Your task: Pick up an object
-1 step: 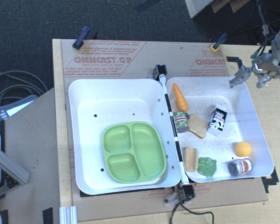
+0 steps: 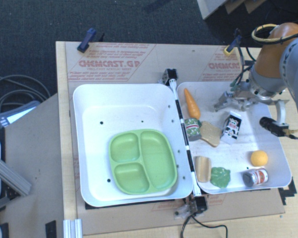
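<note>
Green blob point(image 2: 220, 177) sits front of rt bin point(image 2: 283, 170); fingers point(image 2: 232, 102) spread open above black-white box point(image 2: 232, 127), gripping nothing.

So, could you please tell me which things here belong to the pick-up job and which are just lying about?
Job: gripper; right bin with carrot, orange ball, green toy, small can, black-and-white carton.

Lying about: green divided tray, left bin, blue clamp, cables.

Green tray point(image 2: 141, 161) left — hand point(image 2: 232, 101) above carrot point(image 2: 191, 103) bin point(image 2: 280, 155).
</note>
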Available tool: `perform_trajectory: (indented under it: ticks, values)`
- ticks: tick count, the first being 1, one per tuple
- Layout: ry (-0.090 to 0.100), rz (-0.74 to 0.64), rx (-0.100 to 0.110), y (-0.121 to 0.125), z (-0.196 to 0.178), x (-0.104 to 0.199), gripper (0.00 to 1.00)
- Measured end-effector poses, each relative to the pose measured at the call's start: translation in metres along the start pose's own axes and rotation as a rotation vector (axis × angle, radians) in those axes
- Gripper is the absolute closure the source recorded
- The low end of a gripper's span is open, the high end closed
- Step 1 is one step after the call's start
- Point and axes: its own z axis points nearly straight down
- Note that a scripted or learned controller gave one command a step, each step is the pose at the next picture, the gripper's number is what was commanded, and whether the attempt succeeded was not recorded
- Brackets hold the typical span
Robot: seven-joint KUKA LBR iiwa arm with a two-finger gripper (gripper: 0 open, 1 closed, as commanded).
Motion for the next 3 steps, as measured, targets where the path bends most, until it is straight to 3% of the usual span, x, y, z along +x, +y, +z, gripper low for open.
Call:
perform_trajectory:
  ticks: [1,2,3]
  values:
    - [-0.001,0.002,0.0,-0.041,-0.001,0.009,0.0]
    - [-0.002,0.002,-0.003,-0.04,-0.012,0.009,1.0]
    - [-0.002,0.0,-0.009,-0.02,-0.004,0.062,1.0]
